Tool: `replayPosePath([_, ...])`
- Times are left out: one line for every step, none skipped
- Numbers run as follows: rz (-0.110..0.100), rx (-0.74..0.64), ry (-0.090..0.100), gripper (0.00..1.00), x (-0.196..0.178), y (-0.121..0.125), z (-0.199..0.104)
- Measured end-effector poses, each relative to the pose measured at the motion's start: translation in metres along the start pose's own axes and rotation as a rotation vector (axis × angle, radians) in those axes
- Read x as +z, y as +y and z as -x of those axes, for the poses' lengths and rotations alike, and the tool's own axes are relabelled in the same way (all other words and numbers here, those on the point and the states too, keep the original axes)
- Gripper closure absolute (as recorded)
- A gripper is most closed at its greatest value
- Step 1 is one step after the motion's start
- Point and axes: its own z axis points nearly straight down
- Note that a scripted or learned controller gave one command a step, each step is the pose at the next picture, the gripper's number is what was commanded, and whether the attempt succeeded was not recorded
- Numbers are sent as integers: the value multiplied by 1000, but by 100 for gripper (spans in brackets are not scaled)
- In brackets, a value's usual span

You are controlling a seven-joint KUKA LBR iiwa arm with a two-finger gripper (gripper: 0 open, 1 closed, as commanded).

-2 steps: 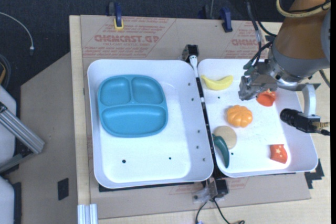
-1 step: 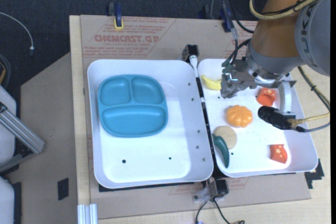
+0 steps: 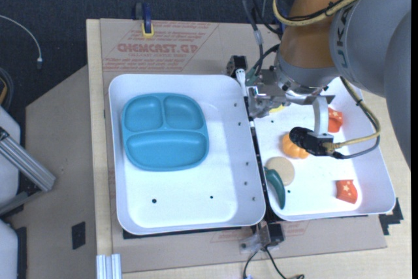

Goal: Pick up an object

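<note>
Camera view from above has the grey arm [image 3: 372,29] coming in from the right, its orange band over the far end of the right bin [image 3: 313,189]. A brown cardboard sheet [image 3: 163,46] with red print covers the bench under both bins. The left bin [image 3: 228,140] sits just beside the right one, their long edges touching.

A blue plate [image 3: 165,131] with three compartments lies flat in the far left part of the left bin.

The gripper [image 3: 266,100] hangs low at the far left corner of the right bin, close to the seam between the two bins. It is mostly hidden under the wrist, so I cannot tell whether it is open or closed, and nothing can be seen held in it.

The things to pick lie in the right bin, all apart from the gripper. A tan disc [image 3: 281,168] rests near the bin's left wall, and a teal piece [image 3: 277,189] lies just in front of it, touching or nearly so. An orange lump [image 3: 294,148] sits just behind the disc, towards the middle. One red block [image 3: 347,189] lies near the front right corner. A second red block [image 3: 335,121] sits by the right wall, further back, partly hidden by the robot.
</note>
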Motion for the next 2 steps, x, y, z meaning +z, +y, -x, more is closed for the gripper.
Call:
replayPosePath([2, 0, 1, 100, 5, 19, -52])
replayPosePath([0, 4, -1, 0, 5, 19, -49])
